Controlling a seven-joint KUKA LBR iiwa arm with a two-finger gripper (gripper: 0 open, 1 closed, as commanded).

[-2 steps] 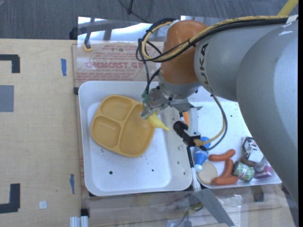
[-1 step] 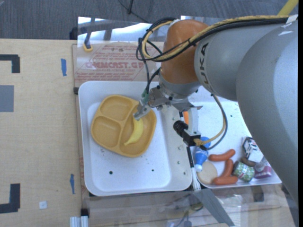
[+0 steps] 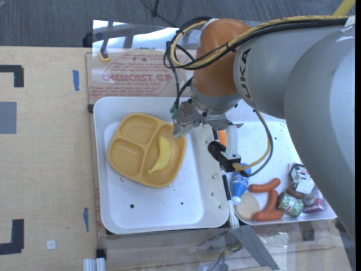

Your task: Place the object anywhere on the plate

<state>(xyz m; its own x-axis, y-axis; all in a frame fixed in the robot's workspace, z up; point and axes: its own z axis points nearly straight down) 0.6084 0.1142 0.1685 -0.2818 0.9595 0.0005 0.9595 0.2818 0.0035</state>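
A yellow divided plate point(image 3: 132, 151) lies in the left white bin point(image 3: 152, 210). A yellow banana point(image 3: 161, 154) rests in the plate's right-hand compartment, curved and lying flat. My gripper point(image 3: 179, 126) hangs just above the plate's upper right rim, a short way above and to the right of the banana's top end. Nothing shows in it. The orange band and grey arm cover the area behind it.
The right bin point(image 3: 282, 131) holds red sausages point(image 3: 265, 186), a blue-capped bottle point(image 3: 239, 185), a round pale disc point(image 3: 247, 206), a green can point(image 3: 291, 205) and a small carton point(image 3: 302, 179). An orange item point(image 3: 223, 137) peeks out under the arm. The divider between the bins runs below the gripper.
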